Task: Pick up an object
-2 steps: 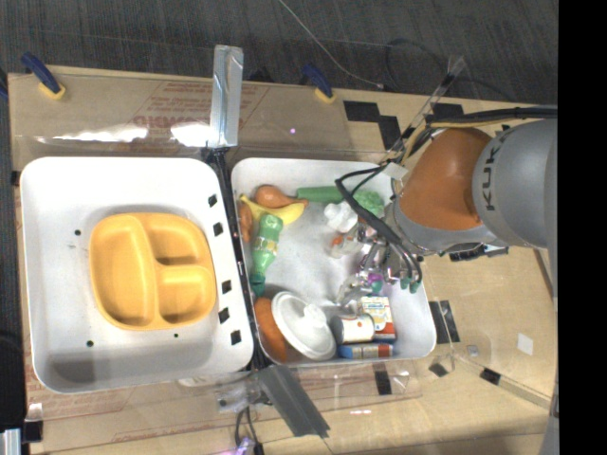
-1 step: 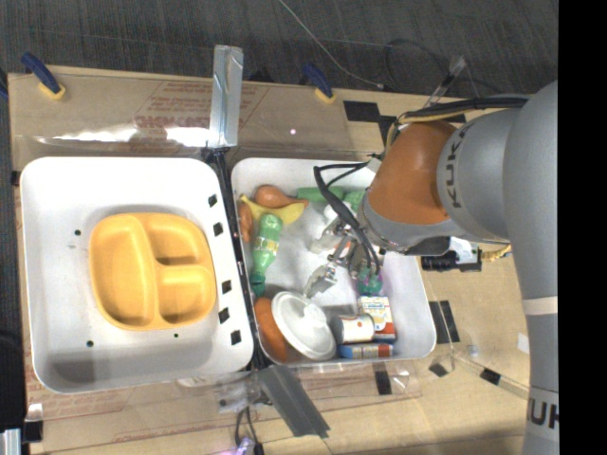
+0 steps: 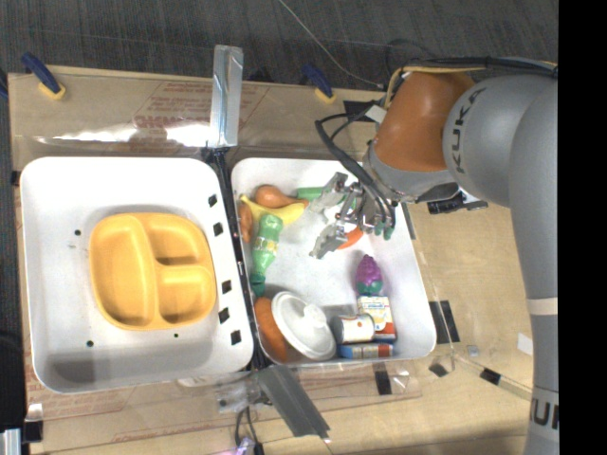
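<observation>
My gripper (image 3: 329,217) hangs low over the upper middle of the right bin (image 3: 417,282), below the arm's orange band (image 3: 417,121). Its two metal fingers (image 3: 324,245) stand apart, open, with bare white bin floor between them. A small orange piece (image 3: 354,239) lies right beside the gripper's body, not between the fingers. To its left lie a green bottle (image 3: 267,237), a yellow piece (image 3: 285,211), a brown-orange fruit (image 3: 270,195) and a green piece (image 3: 309,193). A purple grape bunch (image 3: 368,274) lies just below and to the right.
At the right bin's front sit a white lid (image 3: 303,326) over an orange bowl (image 3: 265,333), small cartons (image 3: 373,317) and a blue-red tube (image 3: 365,351). The left bin (image 3: 43,254) holds a yellow divided tray (image 3: 152,268). A metal clamp (image 3: 226,93) stands at the back between the bins.
</observation>
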Controlling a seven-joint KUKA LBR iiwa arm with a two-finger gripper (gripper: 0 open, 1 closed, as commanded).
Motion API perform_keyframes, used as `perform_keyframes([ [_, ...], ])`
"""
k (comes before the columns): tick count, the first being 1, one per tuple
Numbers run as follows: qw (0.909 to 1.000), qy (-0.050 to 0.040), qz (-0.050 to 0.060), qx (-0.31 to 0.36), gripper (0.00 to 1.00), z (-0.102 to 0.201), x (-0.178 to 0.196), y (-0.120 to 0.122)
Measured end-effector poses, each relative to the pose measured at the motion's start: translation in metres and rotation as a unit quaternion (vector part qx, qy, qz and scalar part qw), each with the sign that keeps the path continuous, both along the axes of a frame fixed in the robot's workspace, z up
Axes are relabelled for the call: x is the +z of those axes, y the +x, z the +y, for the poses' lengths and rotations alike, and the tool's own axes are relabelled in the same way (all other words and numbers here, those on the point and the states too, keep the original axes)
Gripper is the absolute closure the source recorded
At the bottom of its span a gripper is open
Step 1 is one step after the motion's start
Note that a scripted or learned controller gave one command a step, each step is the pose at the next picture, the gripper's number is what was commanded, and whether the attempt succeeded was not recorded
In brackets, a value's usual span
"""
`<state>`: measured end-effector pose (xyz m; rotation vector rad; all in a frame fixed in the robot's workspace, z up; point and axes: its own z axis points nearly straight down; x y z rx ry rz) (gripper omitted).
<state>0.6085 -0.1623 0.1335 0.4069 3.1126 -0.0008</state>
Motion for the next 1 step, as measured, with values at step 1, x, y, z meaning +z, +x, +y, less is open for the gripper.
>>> perform_keyframes([
  [1, 0.9938, 0.0011, 0.001, 0.111, 0.0, 0.0585, -0.0409, 0.0118],
])
